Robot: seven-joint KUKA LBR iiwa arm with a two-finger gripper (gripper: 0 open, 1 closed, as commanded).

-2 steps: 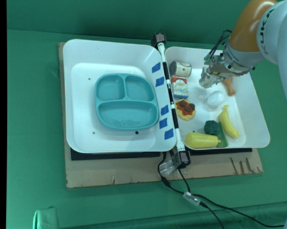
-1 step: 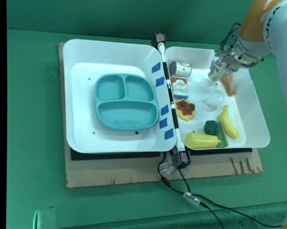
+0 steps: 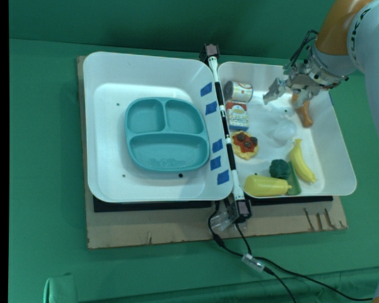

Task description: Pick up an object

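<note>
Gripper (image 3: 284,93) hovers with its fingers spread and nothing between them, over the far part of the right bin (image 3: 344,169), well to the right of the blue-taped rail (image 3: 222,122) that parts the two bins.

Left of the rail, a teal divided plate (image 3: 167,134) lies in the left bin (image 3: 104,74). Just right of the rail stand a small can (image 3: 242,91), a little carton (image 3: 238,115) and a toy pizza slice (image 3: 245,144). Further right of the rail lie a yellow squash-like piece (image 3: 266,185), a toy broccoli (image 3: 279,168) and a banana (image 3: 301,161).

The likeliest target is the orange sausage-shaped piece (image 3: 304,113), farthest right of the rail and just under the gripper; whether they touch is unclear. It looks like hollow toy plastic: light, stiff and not fragile, but smooth and rounded, so it may roll or squirt out of a shallow pinch. The best hold seems to be across its narrow width at mid-length, fingers square to its long axis and lowered well down its sides before closing.
</note>
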